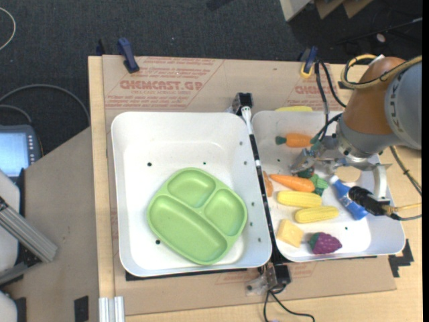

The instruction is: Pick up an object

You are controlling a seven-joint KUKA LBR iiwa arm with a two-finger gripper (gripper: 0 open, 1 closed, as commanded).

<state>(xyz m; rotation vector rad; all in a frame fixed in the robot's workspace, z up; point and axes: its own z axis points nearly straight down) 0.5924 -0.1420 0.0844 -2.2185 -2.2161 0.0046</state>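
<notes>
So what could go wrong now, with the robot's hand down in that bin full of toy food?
The gripper sits low among crowded toys. The carrots, green piece and corn cobs lie packed close together, so it might pinch two at once or shove one aside. The smooth, rounded corn could also slip out. And the dangling cables near the arm might snag.

Right bin point(389, 237) is holding the toy food: small carrot point(297, 140) up top, longer carrot point(292, 182) lying slanted mid-bin, two corn cobs point(299, 198) side by side below, w/ cheese wedge point(290, 234) and purple grapes point(326, 243) sitting nr the front edge.
</notes>
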